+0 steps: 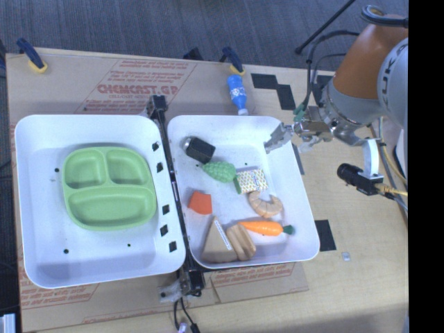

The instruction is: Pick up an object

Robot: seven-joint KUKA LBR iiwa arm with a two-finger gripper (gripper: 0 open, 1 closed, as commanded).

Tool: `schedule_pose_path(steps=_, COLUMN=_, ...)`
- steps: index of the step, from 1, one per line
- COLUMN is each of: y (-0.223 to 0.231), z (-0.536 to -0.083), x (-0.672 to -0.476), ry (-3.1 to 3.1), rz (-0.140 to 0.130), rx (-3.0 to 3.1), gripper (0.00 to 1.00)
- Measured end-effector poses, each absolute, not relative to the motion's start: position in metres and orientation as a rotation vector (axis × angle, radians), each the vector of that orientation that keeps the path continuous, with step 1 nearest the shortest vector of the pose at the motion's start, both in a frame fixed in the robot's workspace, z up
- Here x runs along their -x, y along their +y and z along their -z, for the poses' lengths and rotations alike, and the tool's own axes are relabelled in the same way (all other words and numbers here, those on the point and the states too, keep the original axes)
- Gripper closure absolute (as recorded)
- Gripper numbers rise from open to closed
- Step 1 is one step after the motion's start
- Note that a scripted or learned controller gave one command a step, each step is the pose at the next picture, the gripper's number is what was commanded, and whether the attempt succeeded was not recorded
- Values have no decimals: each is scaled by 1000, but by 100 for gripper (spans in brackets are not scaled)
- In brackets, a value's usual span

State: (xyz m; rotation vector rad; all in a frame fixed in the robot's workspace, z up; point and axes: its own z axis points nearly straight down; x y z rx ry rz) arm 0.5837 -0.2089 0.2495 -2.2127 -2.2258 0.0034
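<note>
White plastic forms both bins on the counter [361, 255]; the left bin [35, 207] carries a green divided plate [109, 186], the right bin [295, 207] the loose objects. The jaws [277, 139] are seen over that bin's upper right rim, clamped on nothing; whether they stand apart or together cannot be told. Well apart from them lie a black block [200, 149], a green knobbly piece [220, 171], an orange cube [200, 202], a carrot [262, 227] and a pretzel [266, 204]. An isolated piece such as the black block is judged best approached from straight above, clear of neighbours and walls. "CHEMCAST GP" is printed in red on the cardboard [139, 85].
</note>
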Motion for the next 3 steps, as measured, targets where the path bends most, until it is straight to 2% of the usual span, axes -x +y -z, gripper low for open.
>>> schedule_pose_path(steps=1, y=-177, z=-109, x=-519, ry=-2003, rz=-2, rx=2416, gripper=0)
schedule_pose_path(steps=2, y=-169, z=-92, x=-567, ry=-2213, rz=-2, rx=2227, gripper=0)
schedule_pose_path(steps=3, y=-125, z=-91, x=-571, ry=-2549, rz=-3, rx=1828, gripper=0)
